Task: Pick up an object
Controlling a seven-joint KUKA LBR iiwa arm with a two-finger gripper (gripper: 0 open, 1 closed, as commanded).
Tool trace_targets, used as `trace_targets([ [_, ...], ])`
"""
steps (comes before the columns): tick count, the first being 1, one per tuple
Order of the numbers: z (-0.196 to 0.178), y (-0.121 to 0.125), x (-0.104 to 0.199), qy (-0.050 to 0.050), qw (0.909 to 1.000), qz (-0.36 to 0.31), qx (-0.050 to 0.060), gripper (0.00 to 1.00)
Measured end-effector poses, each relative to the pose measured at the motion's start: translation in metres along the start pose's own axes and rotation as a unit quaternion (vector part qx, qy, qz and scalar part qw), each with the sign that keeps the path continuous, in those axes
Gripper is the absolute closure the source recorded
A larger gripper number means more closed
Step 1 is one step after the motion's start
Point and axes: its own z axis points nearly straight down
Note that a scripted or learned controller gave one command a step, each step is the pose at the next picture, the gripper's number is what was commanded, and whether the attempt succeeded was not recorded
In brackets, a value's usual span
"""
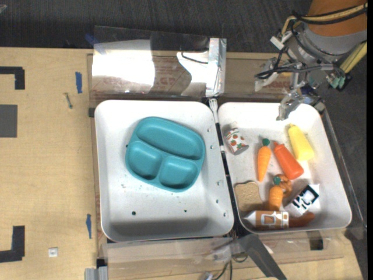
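Observation:
My gripper (298, 104) hangs over the far edge of the right bin (338, 185), below the grey wrist and orange band. Its fingers (286, 108) stand open with nothing between them. Just below it in the bin lie a yellow toy (300, 142), a red-orange piece (288, 161) and a small carrot (263, 161). A white carton with red print (235, 140) sits at the bin's left side. Toward the front are a bread slice (247, 195), a second carrot (275, 195), a black-and-white block (305, 198) and a bottle lying flat (273, 218).
A teal divided plate (165, 153) lies in the left bin (113, 214). A shiny clear panel (151, 69) with a metal bracket (215, 66) stands behind the bins. Cables (280, 66) trail from the wrist. Wooden bench (44, 156) spreads to the left.

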Motion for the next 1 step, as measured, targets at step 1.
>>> trace_targets([
  [1, 0.0969, 0.0628, 0.0812, 0.005, 1.0, -0.001, -0.003, 0.0],
])
